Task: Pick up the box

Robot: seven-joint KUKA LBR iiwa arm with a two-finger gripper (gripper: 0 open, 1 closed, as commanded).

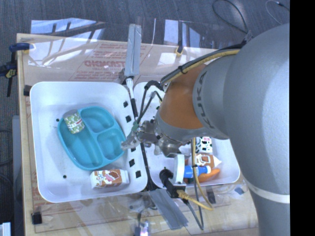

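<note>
Two shallow white plastic bins: left bin (42,132), right bin (231,173). One blue divided tray (93,139), smooth, three compartments, lies in the left bin. One small can (75,123), green-patterned label, sits in the tray's upper-left compartment. One box (109,178), printed carton, rectangular, lies flat just below the tray near the left bin's front wall, long axis running left to right. One gripper (140,136) hangs at the tray's right edge, over the divide between bins; finger state cannot be told. Several small printed packages (203,154) crowd the right bin.
</note>
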